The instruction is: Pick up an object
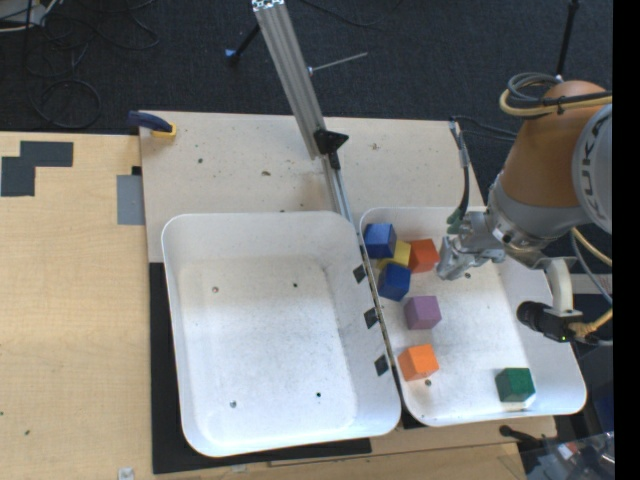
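Blocks lie in the right bin (560,393), at the centre right of the frame: two blue ones (379,239) (394,282), a yellow one (403,255) between them, a red-orange one (423,255), a purple one (422,312), an orange one (419,362) and, well apart at the lower right, a green one (515,385). The left bin (200,258) fills the lower centre of the frame.

By the look of them these are small, stiff, light cubes with flat faces, likely wood or hard plastic; none should crush or deform. The best hold is across two opposite flat sides, squarely, since a cornerwise pinch could let a smooth cube twist out. The purple, orange and green blocks stand free on all sides and seem easiest to take. The blue, yellow and red-orange ones crowd together near the bin's upper left wall, touching or nearly so, which leaves little room for a finger between them.

The gripper (452,265) hangs just right of the red-orange block, near the cluster. Whether it is spread or closed I cannot tell: its tip is a small grey blur against the white bin, and nothing visibly sits in it. How high it hangs over the bin floor is also hard to judge. The yellow block is partly covered by its neighbours. The arm (545,173) is cut off at the right of the frame.
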{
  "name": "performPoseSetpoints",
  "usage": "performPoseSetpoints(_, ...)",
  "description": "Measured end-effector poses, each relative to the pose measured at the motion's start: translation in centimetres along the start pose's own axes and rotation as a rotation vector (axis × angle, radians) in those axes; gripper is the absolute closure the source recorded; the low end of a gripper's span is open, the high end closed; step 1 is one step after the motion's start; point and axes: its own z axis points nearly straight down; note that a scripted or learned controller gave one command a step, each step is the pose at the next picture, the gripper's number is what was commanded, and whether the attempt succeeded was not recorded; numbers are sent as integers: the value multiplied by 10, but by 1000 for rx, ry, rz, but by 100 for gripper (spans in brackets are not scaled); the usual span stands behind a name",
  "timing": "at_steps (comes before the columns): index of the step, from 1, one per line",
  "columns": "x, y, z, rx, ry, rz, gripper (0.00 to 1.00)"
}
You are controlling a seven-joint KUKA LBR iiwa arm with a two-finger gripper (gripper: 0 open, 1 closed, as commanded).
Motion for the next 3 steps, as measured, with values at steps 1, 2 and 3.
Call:
performPoseSetpoints(1, 47, 16, -6, -1, 0, 0, 100)
performPoseSetpoints(2, 102, 28, -4, 1, 2, -2, 100)
performPoseSetpoints(3, 154, 23, -19, 0, 2, -1, 100)
